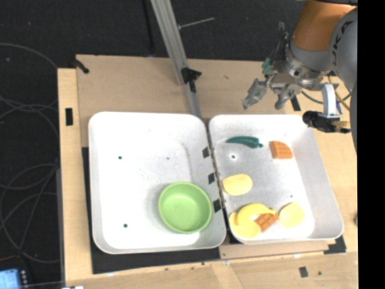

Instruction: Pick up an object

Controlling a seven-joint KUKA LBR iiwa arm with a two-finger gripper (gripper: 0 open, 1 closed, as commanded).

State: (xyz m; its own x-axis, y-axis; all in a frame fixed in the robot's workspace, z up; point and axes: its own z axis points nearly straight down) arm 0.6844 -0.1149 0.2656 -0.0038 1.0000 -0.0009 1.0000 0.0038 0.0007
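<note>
My gripper point(265, 100) hangs above the bench just behind the right bin's point(319, 161) far edge, open, with nothing between its fingers. Below it, inside that bin, a dark green pepper-like piece point(243, 141) and an orange block point(280, 150) lie near the far wall. A pale yellow piece point(237, 184) rests mid-bin by the left wall. At the near edge sit a yellow round piece point(248, 214), a small brown-orange piece point(266, 221) on it, and another yellow piece point(291, 215).
A green bowl point(185, 206) stands upright in the near right corner of the left bin point(120, 161). A slanted metal pole point(174, 41) rises behind the divide between the bins.
</note>
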